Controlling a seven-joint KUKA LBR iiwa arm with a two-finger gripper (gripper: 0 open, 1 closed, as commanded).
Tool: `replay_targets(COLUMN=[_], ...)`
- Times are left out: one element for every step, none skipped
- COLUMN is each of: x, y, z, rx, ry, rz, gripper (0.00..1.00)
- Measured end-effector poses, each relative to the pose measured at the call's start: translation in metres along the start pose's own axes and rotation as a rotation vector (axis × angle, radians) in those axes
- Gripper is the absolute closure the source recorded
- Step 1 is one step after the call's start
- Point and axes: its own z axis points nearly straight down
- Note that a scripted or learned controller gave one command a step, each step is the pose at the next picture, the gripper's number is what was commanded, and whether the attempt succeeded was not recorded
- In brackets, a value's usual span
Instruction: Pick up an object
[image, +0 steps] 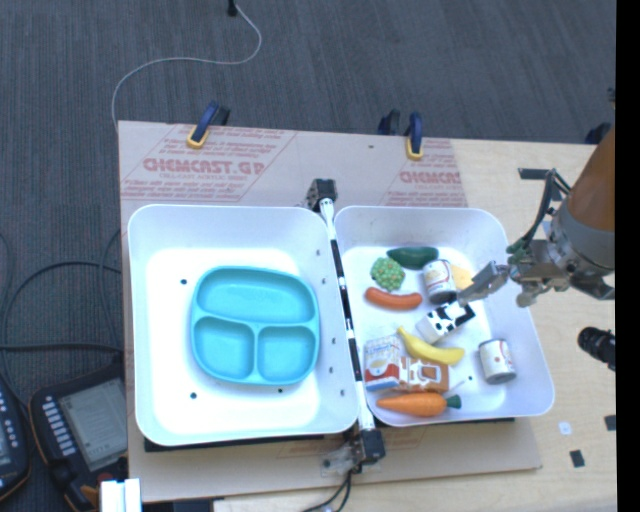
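Toys (425, 335) fill the right bin (505, 235) on a brown board (240, 165) over grey carpet (100, 60); fingers (487, 277) state unclear.

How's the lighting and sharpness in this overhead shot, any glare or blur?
Camera view: even, soft light; faint shadows under the blue three-compartment plastic tray; mild glare washes out the right white bin's rim; the grey two-finger gripper looks slightly blurred.

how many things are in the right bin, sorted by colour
Green: 2, a cucumber and a broccoli
Orange or red: 2, a sausage and a carrot
Yellow: 1, a banana
Silver cans: 2
Black and white: 1, a cow toy
Printed carton: 1
Total: 9
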Motion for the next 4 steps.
replay_targets(x=[-0.033,-0.031,-0.031,0.013], y=[0.008,0.009,0.008,-0.018], z=[0.133,0.123,0.123,0.170], rx=[-0.009,-0.006,-0.006,-0.012], ry=[-0.003,0.001,0.001,-0.005], rz=[0.002,0.000,0.000,0.002], gripper=[0.00,1.00,0.00,0.00])
